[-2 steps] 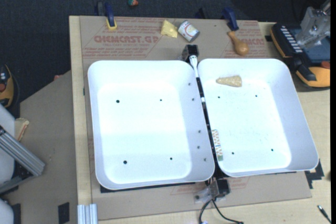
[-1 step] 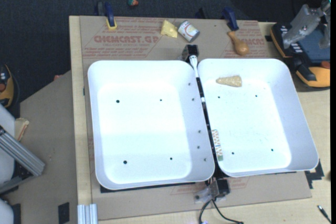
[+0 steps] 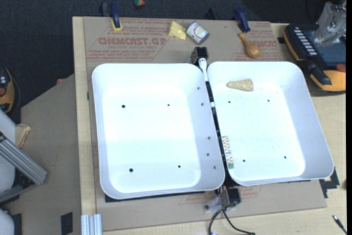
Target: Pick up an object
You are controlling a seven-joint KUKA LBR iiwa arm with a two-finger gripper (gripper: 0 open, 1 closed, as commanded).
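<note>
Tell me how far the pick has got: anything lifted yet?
Nothing looks done: a tan object lies on the floor of the right bin, near its far edge, with nothing touching it. Nothing is in hand here. Left to do: reach in, close on that object and lift it. A yellow piece, a small can and a wooden tool lie on the board beyond the bins.

White bins [image 3: 258,162], tan object [image 3: 240,85], brown board [image 3: 137,40] with red lettering.
</note>
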